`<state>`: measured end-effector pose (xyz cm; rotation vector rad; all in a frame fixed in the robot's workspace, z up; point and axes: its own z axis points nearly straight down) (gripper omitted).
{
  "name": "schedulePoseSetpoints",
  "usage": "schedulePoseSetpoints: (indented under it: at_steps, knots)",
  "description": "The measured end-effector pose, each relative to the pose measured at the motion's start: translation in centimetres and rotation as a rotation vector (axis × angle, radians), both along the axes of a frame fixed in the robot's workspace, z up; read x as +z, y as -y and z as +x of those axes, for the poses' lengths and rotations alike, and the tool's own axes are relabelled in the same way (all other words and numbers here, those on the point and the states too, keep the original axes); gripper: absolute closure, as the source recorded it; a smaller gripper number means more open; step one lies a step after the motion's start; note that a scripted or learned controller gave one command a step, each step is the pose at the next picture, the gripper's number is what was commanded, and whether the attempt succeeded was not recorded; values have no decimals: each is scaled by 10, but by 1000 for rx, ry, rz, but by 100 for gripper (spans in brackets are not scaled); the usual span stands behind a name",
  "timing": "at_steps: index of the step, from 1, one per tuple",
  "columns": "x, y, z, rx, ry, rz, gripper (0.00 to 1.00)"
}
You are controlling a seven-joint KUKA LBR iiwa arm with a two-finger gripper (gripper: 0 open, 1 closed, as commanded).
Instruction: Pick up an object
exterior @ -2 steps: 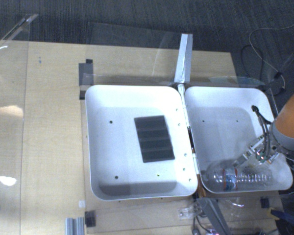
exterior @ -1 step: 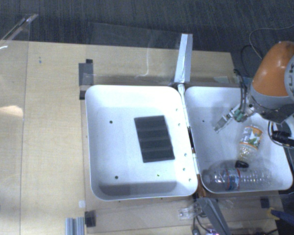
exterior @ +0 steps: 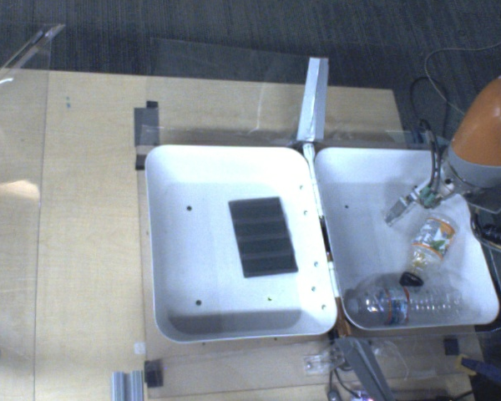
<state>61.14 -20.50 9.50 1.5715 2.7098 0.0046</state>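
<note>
Gripper: metal fingers (exterior: 407, 205) of the two-finger gripper (exterior: 411, 203) point down and left over the right bin (exterior: 359, 182), low above its white floor; they look close together, but whether they are parted or closed cannot be told, and nothing is seen between them.
Arm: grey, with an orange band (exterior: 484, 132), it enters from the right edge, above and right of the gripper.
Small bottle: a clear small bottle (exterior: 430, 242) with a colourful label and dark cap lies just below and right of the fingertips, apart from them.
Large bottle: a clear large bottle (exterior: 405, 303) lies on its side along the near wall of the same bin, further below the gripper, its blue-labelled middle left of the small bottle's cap.
Left bin: well to the gripper's left, the left bin (exterior: 175, 224) holds a flat ribbed black pad (exterior: 263, 236) lying near its middle, slightly askew.
Bench: a pale wooden bench (exterior: 75, 224) carries both bins side by side.
</note>
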Motion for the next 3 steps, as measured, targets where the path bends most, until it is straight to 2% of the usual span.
schedulePoseSetpoints:
  at_steps: [1, 2, 3]
  knots:
    - [-5, 1, -81, -342, 5, 3, 0]
    - [0, -1, -108, -314, 41, -1, 0]
    - [7, -2, -115, -314, 17, 4, 100]
